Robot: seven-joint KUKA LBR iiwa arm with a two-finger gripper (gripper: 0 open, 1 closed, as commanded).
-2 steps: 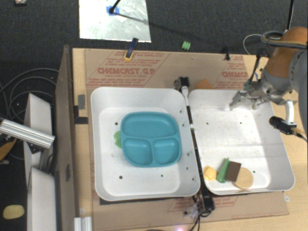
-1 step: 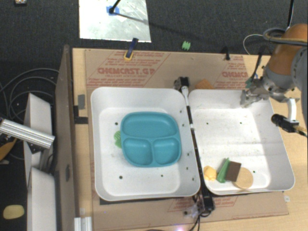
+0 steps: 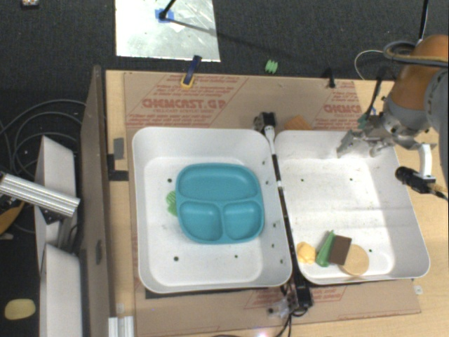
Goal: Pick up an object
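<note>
At the front of the right bin [image 3: 393, 209] lies a small cluster: a yellow piece [image 3: 305, 253], a green stick [image 3: 325, 249], a brown block [image 3: 340, 248] and a tan round disc [image 3: 356, 261], all touching or nearly so. My gripper [image 3: 360, 146] hovers over the bin's far right corner, well away from the cluster. Its fingers are spread open with nothing between them. In the left bin [image 3: 151, 188] a teal divided plate [image 3: 219, 202] lies flat, and a green item [image 3: 170, 202] peeks out from under its left edge.
A raised divider [image 3: 278, 188] runs between the two bins. An orange object [image 3: 297, 123] sits on the cardboard just behind the right bin. Cables and a metal bar lie off the bench to the left.
</note>
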